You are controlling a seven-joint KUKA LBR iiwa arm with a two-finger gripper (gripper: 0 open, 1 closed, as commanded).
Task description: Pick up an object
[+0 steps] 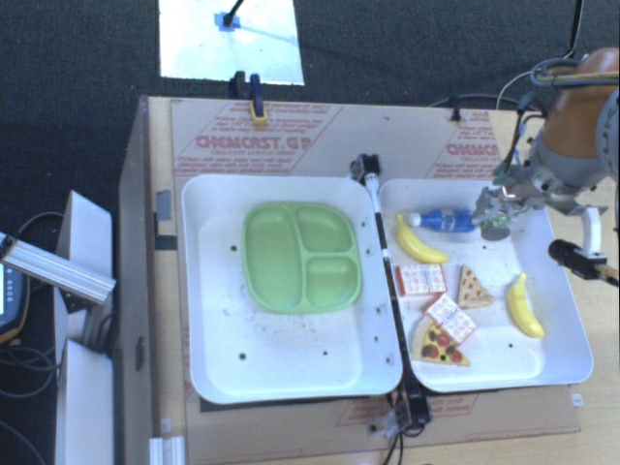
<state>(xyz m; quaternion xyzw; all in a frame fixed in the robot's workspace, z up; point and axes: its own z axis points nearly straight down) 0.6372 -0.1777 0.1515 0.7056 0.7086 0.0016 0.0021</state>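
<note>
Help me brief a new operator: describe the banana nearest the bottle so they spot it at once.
Look in the right-hand white bin, at its upper left part beside the divider. Just below the blue-labelled bottle lies a curved yellow banana. Unlike the other banana near the right wall, it lies right under the bottle.

Dark carpet floor [77, 56] around bench, pale square sheet [231, 27] beyond.

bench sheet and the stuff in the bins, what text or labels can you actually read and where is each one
"CHEMCAST GP" in red, on the clear sheet under the bins, left of centre; smaller lines around it are too blurred to read.
A second red logo on the same sheet, upper right near the gripper, is slanted and partly hidden: not readable.
Blue bottle label: too small to read.
Red and white cartons: print too small to read.
</note>
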